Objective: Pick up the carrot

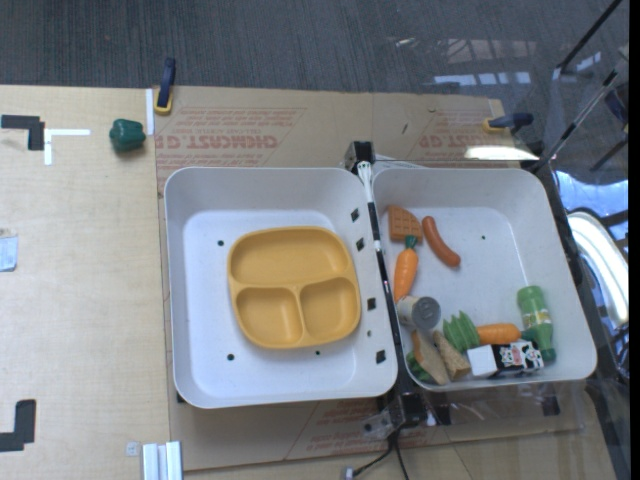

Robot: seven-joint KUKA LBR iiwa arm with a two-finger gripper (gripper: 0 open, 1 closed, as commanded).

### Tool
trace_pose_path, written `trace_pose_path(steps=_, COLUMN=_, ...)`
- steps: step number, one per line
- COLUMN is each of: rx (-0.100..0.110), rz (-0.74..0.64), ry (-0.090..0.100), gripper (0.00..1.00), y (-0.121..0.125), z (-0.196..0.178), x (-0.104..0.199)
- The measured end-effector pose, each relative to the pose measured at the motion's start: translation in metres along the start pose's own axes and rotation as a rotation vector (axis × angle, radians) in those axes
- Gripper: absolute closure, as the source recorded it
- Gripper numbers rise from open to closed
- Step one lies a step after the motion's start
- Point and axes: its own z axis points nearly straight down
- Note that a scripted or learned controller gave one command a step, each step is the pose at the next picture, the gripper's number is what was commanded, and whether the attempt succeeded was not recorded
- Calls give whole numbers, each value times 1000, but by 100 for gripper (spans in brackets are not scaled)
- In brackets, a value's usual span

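Observation:
An orange carrot [404, 272] with a small green top lies near the left wall of the right bin [500, 193], pointing toward the front. A second carrot [497, 334] with leafy greens [461, 329] lies toward the front of the same bin, on its side. Both lie free, with nothing gripping them.
Around the carrots in the right bin are a brown waffle [403, 223], a red sausage [441, 241], a small tin can [421, 313], a green bottle [535, 317], a milk carton [511, 358] and bread pieces [446, 355]. The left bin [200, 268] holds a yellow divided plate [295, 286].

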Motion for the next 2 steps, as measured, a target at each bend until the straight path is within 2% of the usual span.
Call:
trace_pose_path(steps=1, rx=0, rz=0, ry=1, gripper=0, y=0, z=0, x=0)
trace_pose_path(steps=2, rx=-6, rz=-3, ry=-8, gripper=100, y=3, z=-8, x=-1)
